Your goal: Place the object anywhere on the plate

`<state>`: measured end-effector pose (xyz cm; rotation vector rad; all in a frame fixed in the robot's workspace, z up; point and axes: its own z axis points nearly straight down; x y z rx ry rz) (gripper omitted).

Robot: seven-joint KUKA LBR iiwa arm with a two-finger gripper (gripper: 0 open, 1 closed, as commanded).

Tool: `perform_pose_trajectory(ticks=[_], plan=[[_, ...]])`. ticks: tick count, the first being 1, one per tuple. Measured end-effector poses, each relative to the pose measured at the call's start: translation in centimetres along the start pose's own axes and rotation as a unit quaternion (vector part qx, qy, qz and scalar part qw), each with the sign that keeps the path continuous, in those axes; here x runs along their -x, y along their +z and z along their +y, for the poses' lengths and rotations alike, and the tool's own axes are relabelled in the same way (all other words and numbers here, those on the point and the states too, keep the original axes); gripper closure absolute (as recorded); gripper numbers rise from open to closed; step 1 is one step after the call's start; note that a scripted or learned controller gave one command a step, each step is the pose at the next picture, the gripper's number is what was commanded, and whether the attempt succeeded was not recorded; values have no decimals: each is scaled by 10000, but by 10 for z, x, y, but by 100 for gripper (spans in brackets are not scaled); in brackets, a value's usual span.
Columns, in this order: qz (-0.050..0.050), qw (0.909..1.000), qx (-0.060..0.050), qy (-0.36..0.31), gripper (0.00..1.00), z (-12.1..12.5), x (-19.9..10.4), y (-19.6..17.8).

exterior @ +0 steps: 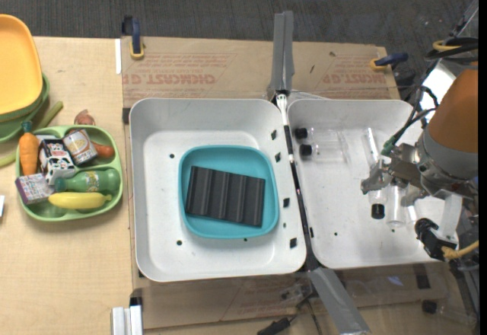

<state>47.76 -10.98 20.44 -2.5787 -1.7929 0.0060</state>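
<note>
A green divided tray [114,196] with toy food stands far left of the square teal plastic plate [199,166]. The dark grey ribbed rectangular block [226,194] lies flat on this plate, inside the left white bin [152,250]. Right of the plate, the two-finger gripper [384,177] hangs over the right white bin [342,242]; I cannot tell how its jaws stand
</note>
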Motion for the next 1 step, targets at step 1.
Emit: perform_pose_trajectory(ticks=[1], plan=[[1, 10000, 1, 1, 0, 0, 0, 0]])
